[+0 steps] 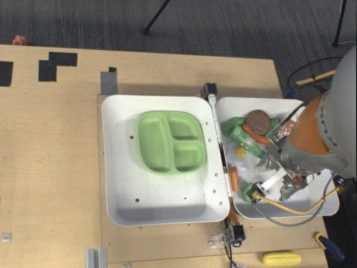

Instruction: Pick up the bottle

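Camera view: hand (277,178) among right bin (329,205) clutter, grip perhaps unreadable; green tray (170,142) left.

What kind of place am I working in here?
Most likely a robot lab test bench: two white bins on a wooden bench, a green divided tray in the left one, toy food in the right, and tripod legs on the carpet.

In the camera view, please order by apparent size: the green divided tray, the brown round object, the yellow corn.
1. green divided tray, clearly largest
2. yellow corn
3. brown round object
The last two look close; the brown one is partly covered, so their order is unsure.
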Robot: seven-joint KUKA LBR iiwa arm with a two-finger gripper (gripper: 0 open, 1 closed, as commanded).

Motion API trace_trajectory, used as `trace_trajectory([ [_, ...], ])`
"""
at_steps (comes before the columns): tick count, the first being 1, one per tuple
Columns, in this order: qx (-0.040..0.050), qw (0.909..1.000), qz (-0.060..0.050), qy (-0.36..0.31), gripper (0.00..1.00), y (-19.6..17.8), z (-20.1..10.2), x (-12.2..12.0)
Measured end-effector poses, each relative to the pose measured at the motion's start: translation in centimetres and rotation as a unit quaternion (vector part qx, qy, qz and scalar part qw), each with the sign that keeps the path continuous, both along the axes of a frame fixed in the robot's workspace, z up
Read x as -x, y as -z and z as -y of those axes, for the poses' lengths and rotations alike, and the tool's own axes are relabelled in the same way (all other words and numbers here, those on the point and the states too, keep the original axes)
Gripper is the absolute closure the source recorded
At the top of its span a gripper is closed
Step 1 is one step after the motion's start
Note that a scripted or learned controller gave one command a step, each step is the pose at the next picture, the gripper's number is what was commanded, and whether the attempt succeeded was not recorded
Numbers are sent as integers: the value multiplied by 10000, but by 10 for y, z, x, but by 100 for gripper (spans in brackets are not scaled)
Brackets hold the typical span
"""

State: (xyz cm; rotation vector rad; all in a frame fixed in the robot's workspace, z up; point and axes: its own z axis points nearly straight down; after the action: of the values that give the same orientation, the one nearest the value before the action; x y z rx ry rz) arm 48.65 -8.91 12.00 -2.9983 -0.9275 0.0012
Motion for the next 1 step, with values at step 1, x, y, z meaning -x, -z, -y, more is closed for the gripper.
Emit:
trace_trajectory([
  [1,-1,9890,20,1481,0,34,0,-2],
])
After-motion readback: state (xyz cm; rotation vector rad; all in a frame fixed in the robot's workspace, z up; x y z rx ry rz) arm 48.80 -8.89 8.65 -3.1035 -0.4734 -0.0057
